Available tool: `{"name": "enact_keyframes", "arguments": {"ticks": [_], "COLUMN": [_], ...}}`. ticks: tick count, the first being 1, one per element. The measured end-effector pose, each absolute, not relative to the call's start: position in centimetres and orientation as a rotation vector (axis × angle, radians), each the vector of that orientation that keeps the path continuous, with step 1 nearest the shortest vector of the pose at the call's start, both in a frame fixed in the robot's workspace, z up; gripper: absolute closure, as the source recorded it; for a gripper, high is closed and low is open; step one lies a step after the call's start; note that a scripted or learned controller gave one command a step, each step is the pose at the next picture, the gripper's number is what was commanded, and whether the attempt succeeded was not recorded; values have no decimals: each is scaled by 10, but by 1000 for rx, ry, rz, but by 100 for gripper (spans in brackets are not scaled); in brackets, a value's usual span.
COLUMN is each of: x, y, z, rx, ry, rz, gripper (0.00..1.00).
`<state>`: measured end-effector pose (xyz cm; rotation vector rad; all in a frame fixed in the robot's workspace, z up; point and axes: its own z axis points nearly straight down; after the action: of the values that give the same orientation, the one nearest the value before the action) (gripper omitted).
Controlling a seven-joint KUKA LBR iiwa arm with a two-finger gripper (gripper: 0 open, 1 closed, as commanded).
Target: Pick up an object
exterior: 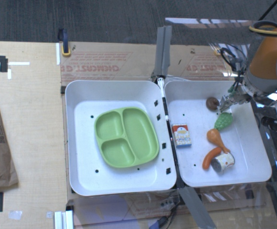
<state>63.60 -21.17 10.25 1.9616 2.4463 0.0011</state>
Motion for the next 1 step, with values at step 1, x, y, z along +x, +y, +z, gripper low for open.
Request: {"name": "enact_keyframes", "arguments": {"ticks": [1], "x": [636], "y": [-212], "z": [102], "rx": [1962], "ry": [2446], "rz": [1], "gripper": [0]}}
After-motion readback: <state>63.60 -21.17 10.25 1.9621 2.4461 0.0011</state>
